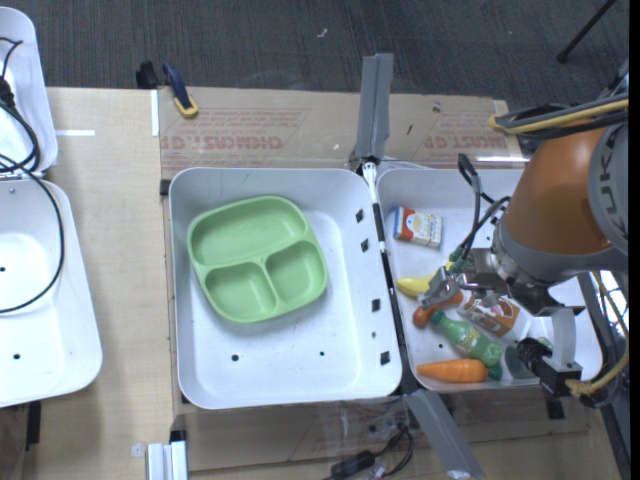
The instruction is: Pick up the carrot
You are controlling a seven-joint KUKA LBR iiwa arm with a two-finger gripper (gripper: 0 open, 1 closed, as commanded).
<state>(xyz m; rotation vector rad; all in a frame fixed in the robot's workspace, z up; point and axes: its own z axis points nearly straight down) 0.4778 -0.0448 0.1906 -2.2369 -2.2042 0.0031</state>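
Observation:
The carrot (452, 371) is orange with a green stub at its right end. It lies flat along the front wall of the right bin (440, 190). My gripper (441, 292) hangs low over the middle of that bin, up and slightly left of the carrot and apart from it. Its tip is right beside a yellow toy piece (410, 286) and a small red-orange piece (427, 315). The grey arm with its orange band (560, 203) covers the bin's right part.
A green bottle (472, 338) lies between the gripper and the carrot. A white and red carton (417, 226) sits at the back of the right bin. The left bin (200, 358) holds a green divided plate (258, 257).

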